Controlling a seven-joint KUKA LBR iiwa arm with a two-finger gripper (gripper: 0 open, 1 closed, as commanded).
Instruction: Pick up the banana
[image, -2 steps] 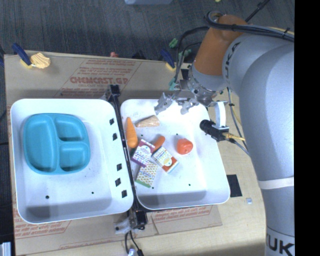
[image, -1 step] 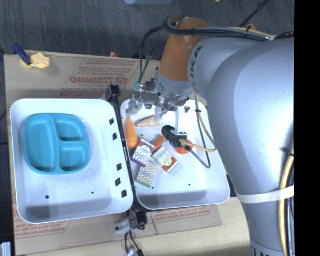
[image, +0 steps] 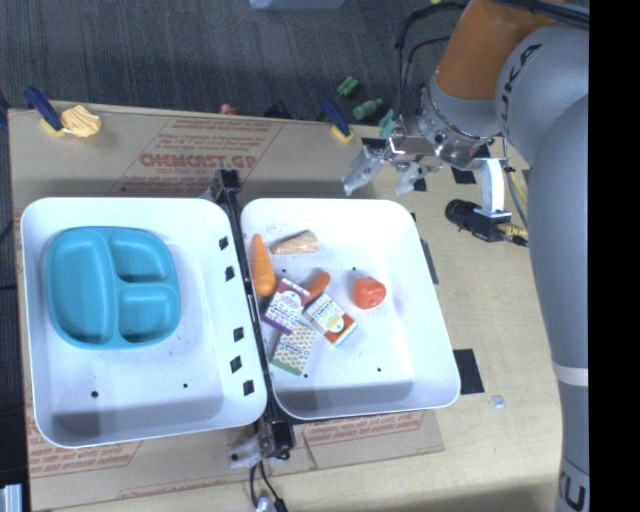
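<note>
Two white bins (image: 410, 300); gripper (image: 385, 178) open above right bin's far rim.

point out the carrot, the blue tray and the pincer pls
carrot (image: 262, 265): camera view, middle of its orange body, by the right bin's left wall.
blue tray (image: 72, 290): camera view, its large left compartment.
pincer (image: 383, 178): camera view, midway between the fingertips, above the right bin's far edge.

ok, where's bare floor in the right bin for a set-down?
Right bin: free along the near wall and the right side past the tomato. Crowded at left-centre, where carrot, bread slice and small cartons cluster. Gripper sits above the far rim.
</note>
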